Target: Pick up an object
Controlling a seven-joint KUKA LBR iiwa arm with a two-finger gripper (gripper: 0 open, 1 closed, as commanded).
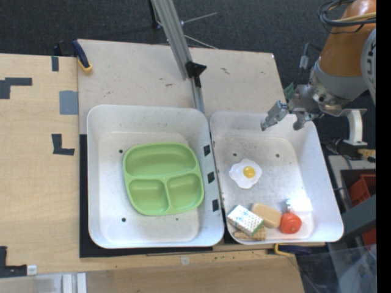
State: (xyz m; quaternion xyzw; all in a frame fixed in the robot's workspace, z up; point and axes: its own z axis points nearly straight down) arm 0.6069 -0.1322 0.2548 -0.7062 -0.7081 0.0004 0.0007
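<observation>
Gripper (285, 118) at right bin's (324, 163) far edge, jaws spread, nothing between; fried egg (245, 173) sits apart from the rest, easiest target: centre above, descend straight

My gripper (285, 116) hangs over right white bin's (317, 163) far rim. Fried-egg toy (245, 173) mid-bin; small printed box (245, 220), tan block (267, 214), red tomato toy (291, 223) along near wall. Green three-compartment tray (163, 177) in left white bin (98, 163).

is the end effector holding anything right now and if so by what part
Nothing is held. The end effector hangs open above the right bin's far edge, apart from the objects lying in it.
</observation>
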